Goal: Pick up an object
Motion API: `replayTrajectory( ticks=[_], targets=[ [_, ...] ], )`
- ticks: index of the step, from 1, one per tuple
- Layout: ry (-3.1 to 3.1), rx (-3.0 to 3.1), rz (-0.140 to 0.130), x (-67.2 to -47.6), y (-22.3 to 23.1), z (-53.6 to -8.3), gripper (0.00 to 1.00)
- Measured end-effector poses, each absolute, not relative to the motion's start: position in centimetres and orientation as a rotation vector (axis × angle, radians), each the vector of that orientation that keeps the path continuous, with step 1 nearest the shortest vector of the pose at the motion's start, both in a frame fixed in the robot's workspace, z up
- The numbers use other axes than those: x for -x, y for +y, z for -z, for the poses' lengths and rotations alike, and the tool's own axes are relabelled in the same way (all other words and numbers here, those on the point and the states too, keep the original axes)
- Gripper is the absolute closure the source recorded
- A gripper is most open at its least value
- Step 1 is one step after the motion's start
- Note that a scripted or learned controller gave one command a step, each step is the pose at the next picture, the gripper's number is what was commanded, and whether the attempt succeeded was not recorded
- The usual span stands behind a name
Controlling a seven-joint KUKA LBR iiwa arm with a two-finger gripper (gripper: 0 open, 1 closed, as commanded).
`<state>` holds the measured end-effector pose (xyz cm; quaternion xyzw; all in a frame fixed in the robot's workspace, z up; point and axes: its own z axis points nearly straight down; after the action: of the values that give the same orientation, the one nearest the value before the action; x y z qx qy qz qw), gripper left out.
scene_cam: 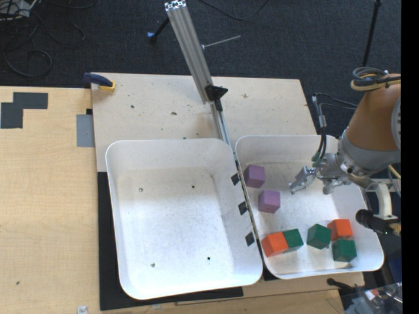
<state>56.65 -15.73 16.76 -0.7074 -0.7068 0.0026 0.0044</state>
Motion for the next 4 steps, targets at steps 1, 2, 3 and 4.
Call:
replayTrajectory(
  ticks=[1,2,3,4],
  targets=[
    [-2.215,2.218,-0.006,-57.1,-15.2,-12.1,0.00],
    [-2.217,2.228,0.000,-57.3,-15.2,-9.1,0.00],
    [-2.208,2.234,0.000,-57.2,-15.3,-10.2,1.00],
    [-2.217,2.229,0.002,-56.8,-15.2,-16.4,1.00]
  ],
)
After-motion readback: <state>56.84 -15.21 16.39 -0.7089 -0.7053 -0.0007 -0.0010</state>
